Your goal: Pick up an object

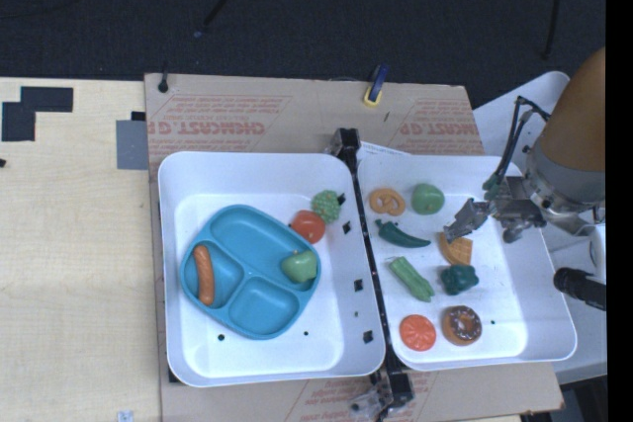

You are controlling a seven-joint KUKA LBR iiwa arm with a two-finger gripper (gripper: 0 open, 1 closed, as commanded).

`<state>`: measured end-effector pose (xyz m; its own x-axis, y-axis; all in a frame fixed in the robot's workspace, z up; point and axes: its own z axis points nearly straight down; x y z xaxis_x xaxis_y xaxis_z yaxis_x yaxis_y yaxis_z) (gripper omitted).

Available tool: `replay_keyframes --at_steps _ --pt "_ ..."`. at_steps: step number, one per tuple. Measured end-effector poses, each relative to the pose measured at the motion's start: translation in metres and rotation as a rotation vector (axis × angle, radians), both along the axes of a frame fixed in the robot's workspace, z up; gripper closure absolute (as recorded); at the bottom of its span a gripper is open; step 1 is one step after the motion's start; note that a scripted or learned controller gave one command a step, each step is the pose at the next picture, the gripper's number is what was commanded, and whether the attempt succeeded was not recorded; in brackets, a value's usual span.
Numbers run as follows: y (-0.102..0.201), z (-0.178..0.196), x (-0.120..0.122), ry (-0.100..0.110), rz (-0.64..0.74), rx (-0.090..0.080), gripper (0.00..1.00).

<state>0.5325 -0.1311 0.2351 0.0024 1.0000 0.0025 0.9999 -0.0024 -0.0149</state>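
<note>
While over rt bin [539, 336], tool [461, 225] just above orange wedge [457, 250]

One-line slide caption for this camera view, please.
The pincer hovers over the right bin near an orange toy, while a blue tray with a hot dog fills the left bin.

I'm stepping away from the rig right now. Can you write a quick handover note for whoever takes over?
Gripper: over the right bin, just above the orange piece; nothing visibly between its fingers.
Right bin: pretzel, green ball, dark green pepper, green pod, teal piece, tomato slice, donut.
Left bin: blue tray with hot dog and pear.
Done: nothing lifted.
Left: grasp and raise one object.
</note>
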Motion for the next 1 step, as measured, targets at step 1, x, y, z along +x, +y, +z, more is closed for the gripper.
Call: replay_keyframes --at_steps 1 --pt "0.0 0.0068 0.0024 -0.012 0.003 -0.001 0.0"
